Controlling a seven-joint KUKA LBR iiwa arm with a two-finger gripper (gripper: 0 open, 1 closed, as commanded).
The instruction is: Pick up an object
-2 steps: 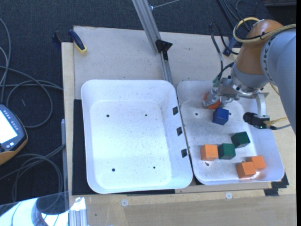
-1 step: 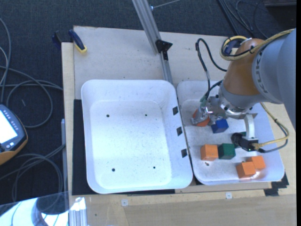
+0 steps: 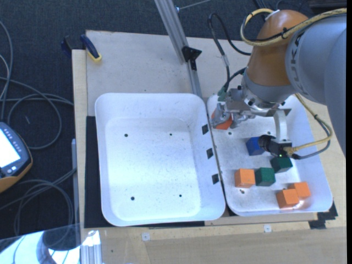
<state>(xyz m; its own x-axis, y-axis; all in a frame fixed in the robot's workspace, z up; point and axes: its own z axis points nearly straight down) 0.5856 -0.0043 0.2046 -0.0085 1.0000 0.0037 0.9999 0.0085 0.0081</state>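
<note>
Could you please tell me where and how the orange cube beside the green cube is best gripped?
Come straight down from above onto the orange cube and close on its faces toward the view's top and bottom. Its side facing the green cube seems to touch it, leaving no gap; those two look clear.

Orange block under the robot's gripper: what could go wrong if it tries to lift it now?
1. The small orange-red block lies close to the side wall of the shallow white bin, beneath the grey gripper. The gripper might hit that wall or just nudge the block away.
2. The block is partly hidden, so I cannot tell whether it is gripped. The arm may come up with nothing.
</note>
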